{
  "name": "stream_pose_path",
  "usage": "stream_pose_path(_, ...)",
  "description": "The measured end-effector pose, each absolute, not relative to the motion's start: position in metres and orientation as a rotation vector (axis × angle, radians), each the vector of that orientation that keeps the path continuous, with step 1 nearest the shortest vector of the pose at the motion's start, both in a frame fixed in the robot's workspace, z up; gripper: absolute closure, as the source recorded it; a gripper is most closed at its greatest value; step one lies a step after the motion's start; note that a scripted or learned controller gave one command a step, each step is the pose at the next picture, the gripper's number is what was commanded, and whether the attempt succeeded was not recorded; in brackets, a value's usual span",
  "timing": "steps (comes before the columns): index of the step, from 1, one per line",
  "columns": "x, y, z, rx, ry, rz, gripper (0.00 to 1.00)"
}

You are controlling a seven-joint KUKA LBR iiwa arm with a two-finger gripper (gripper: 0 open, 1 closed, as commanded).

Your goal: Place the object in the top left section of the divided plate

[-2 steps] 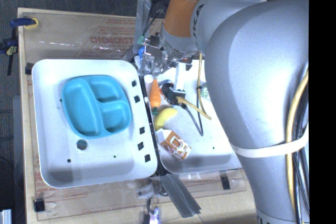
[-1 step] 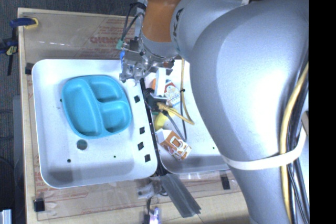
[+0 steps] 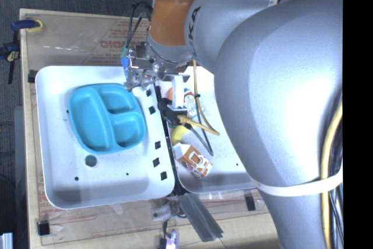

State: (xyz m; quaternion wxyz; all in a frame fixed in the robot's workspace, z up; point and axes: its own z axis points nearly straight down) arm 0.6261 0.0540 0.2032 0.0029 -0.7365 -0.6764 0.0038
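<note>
Grey and bulky, my arm [image 3: 280, 67] looms over the right bin [image 3: 224, 183]; whether my pincer [image 3: 152, 70] is clamped or spread, I cannot tell. At its five o'clock lies a yellow object [image 3: 179, 134], probably light and slick, best pinched mid-body. Nine o'clock: blue divided plate [image 3: 108, 116].

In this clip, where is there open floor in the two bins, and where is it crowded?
Left bin: bare floor below and left of the blue divided plate, apart from a small dark green object. Right bin: crowded near the divider with a yellow object and an orange-and-white packet, under the arm.
</note>
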Motion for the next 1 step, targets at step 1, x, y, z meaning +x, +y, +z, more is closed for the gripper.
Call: stream_pose_path(1, 0.608, 0.0659, 0.2044, -2.332, -2.097, 0.014, 1.0)
